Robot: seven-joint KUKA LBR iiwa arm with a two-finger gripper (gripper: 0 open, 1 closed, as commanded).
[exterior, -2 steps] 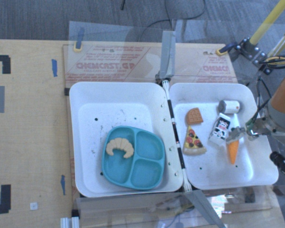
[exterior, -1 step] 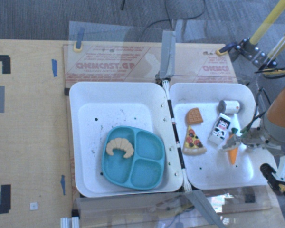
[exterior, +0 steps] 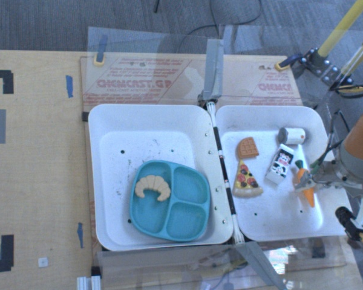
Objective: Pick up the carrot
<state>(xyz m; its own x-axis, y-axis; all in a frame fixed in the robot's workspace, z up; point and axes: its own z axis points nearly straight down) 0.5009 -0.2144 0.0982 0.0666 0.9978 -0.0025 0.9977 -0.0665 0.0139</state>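
The carrot (exterior: 309, 197), orange with a pale green top, lies in the right bin (exterior: 272, 222) near its right wall. My gripper (exterior: 306, 184) reaches in from the right and sits directly over the carrot's middle. Orange shows on both sides of the grey gripper parts, which hide the middle of the carrot. The arm's wrist with its orange band (exterior: 358, 139) stands at the frame's right edge.
The right bin also holds a milk carton (exterior: 280, 164) just left of the carrot, a small can (exterior: 291, 136), a waffle piece (exterior: 248, 148) and a pizza slice (exterior: 245, 180). In the left bin, a blue divided plate (exterior: 190, 216) carries a croissant (exterior: 152, 186).
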